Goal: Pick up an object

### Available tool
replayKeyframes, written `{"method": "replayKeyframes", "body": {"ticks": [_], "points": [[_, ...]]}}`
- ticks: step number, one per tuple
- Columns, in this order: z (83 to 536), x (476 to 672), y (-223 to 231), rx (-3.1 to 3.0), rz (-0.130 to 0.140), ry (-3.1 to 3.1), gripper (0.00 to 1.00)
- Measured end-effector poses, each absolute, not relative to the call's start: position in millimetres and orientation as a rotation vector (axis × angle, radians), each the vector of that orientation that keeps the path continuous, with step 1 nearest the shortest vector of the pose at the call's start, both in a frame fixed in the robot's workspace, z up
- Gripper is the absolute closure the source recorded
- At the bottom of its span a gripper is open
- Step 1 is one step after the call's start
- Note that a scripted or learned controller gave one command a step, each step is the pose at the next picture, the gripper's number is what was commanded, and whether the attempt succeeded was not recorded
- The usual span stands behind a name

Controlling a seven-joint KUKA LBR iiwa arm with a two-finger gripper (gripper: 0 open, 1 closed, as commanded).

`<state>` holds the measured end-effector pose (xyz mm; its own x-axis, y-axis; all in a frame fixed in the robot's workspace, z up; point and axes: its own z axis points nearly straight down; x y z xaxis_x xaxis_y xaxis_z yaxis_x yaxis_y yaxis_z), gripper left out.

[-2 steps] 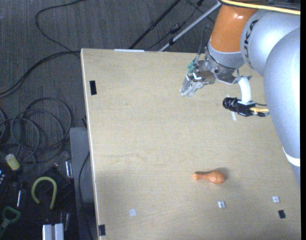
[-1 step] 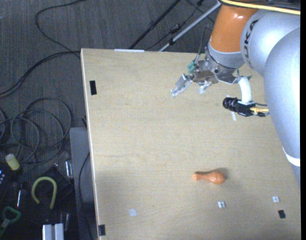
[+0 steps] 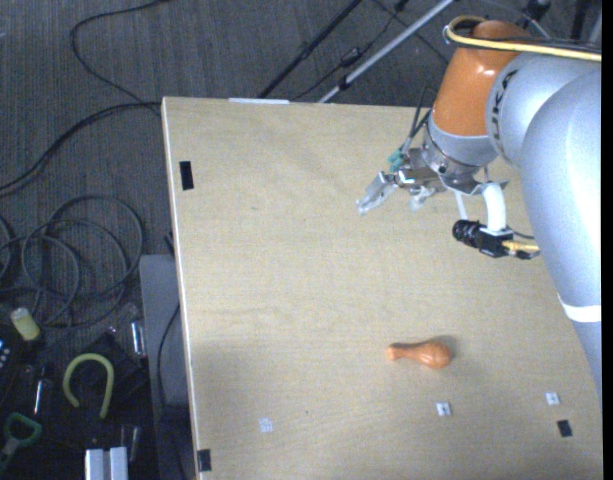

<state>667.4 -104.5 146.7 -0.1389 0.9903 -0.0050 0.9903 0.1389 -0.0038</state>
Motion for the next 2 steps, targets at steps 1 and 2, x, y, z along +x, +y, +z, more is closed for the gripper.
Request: {"method": "replayKeyframes", "body": {"ticks": [1,2], "points": [[109.6,667.7,-128.7,1.977,-0.007,2.441,0.0],[83.6,667.9,-143.8,1.7,-0.005,2.642,0.0]]}}
